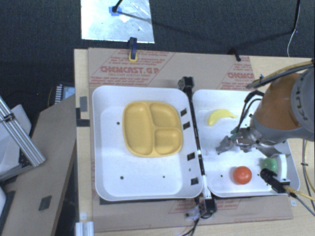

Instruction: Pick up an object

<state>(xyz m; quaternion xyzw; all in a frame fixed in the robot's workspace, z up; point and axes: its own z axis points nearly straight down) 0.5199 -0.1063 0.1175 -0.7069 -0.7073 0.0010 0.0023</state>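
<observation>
Bins are sitting side by side on the bench: the left bin (106, 132) is holding a yellow divided plate (151, 128), and the right bin (209, 183) is holding three objects. A yellow banana (220, 115) is lying near its far side, a red tomato (241, 175) near its front, and a green object (269, 164) is peeking out at the right, partly hidden. The gripper (225, 145) is hanging between banana and tomato, gripping nothing; its fingers look slightly parted, though blur is making that uncertain.
</observation>
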